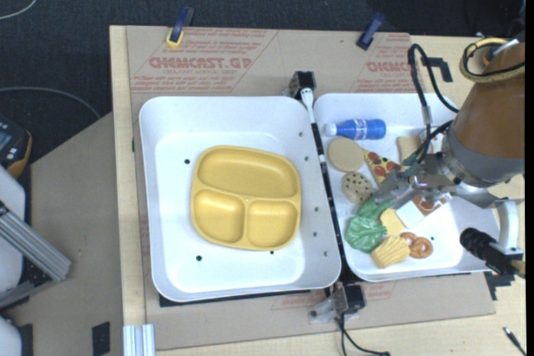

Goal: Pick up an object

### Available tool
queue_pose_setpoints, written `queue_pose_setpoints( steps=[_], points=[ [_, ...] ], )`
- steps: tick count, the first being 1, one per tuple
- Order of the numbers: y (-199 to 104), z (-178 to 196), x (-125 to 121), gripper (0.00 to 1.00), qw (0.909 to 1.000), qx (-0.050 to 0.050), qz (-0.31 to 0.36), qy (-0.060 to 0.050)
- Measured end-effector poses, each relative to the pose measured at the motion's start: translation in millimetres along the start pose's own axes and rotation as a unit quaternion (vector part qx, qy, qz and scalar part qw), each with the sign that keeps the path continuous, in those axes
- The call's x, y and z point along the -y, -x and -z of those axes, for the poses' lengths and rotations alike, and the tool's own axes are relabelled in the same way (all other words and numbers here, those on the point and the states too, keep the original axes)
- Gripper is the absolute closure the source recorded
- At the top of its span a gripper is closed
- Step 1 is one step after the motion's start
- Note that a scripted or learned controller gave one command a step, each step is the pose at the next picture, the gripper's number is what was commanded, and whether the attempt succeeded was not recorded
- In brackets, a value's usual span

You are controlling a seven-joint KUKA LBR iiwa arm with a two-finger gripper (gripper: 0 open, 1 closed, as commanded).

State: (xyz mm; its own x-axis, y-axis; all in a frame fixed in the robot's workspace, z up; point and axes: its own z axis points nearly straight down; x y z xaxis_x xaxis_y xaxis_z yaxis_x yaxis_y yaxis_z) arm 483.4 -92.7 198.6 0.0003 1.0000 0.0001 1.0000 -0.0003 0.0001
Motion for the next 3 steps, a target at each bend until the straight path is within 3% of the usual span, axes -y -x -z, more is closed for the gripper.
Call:
queue_pose_setpoints(
  steps=[2, 3],
  points=[
    [1, -108, -8, 0.00, 1.0000, -0.001, 0.000, -0.004],
    [1, -95, -9, 1.00, 1.0000, 0.000, -0.001, 0.000]
  ],
)
